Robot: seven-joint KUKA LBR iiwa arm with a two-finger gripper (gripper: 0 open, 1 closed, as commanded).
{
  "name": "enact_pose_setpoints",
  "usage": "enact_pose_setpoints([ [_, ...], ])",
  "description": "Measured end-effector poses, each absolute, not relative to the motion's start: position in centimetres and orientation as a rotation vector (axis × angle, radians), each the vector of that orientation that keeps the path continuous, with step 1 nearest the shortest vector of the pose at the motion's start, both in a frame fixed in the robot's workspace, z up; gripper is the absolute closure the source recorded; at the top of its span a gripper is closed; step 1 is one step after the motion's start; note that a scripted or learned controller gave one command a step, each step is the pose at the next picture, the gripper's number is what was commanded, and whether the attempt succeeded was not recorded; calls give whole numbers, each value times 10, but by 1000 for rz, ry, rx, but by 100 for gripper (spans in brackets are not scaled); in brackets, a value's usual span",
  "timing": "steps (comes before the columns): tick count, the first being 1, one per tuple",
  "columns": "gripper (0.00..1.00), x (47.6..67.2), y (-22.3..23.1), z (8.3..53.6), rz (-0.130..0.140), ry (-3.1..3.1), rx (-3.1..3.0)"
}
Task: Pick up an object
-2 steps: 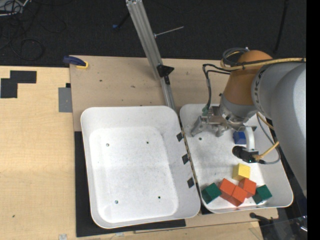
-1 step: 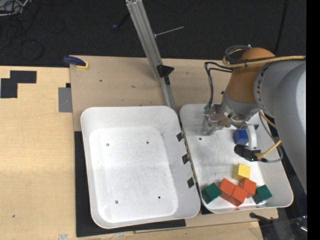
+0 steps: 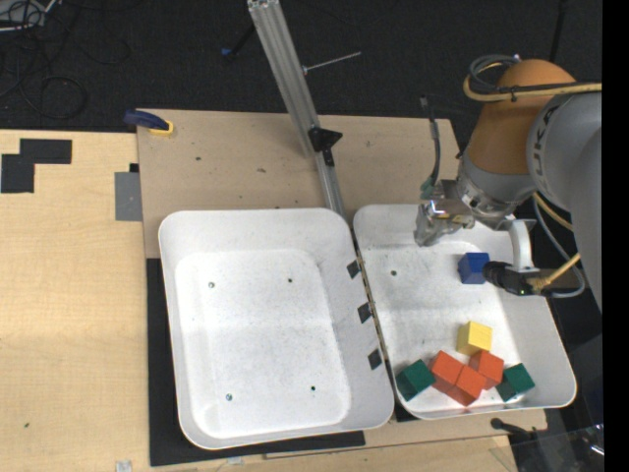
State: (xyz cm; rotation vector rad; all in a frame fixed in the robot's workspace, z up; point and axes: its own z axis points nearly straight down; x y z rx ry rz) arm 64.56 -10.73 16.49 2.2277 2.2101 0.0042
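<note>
- The hand (image 3: 431, 227) hung over the upper part of the right bin (image 3: 395, 216), right of the frame's centre, pointing down toward the bin floor.
- Nothing could be seen held in the hand; whether it was released or clenched could not be told from this view.
- The arm (image 3: 511, 131), grey with an orange band, reached in from the right edge of the frame, above the hand.
- The blue block (image 3: 474, 267) lay on the bin floor near the hand, lower and to the right of it, apart from it.
- The yellow block (image 3: 479, 336) sat lower in the same bin, well apart from the hand and below the blue block.
- The orange blocks (image 3: 460, 374) were clustered just below the yellow block, near the bin's lower rim, and looked to be touching one another.
- A green block (image 3: 415, 378) sat at the cluster's left side, against it.
- A second green block (image 3: 514, 382) sat at the cluster's right side, close to the bin's lower right corner.
- Black clips (image 3: 364, 312) ran along the seam between the two bins.
- The left bin (image 3: 254, 218) lay side by side with the right one, filling the lower middle of the frame.
- A metal rail (image 3: 290, 77) slanted from the top centre of the frame down to the seam between the bins.
- The counter (image 3: 226, 160) showed pale wood above both bins.
- A small blue and yellow tool (image 3: 148, 121) lay at the counter's upper left corner.
</note>
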Motion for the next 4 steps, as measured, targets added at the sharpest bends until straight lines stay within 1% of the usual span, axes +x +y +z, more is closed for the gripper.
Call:
enact_pose_setpoints([
  [1, 100, 650, -112, 228, 4, 2216, 2220],
  [2, 100, 650, -113, 251, 0, 2224, 2219],
  [4, 100, 622, -11, 241, -3, 2229, 2221],
])
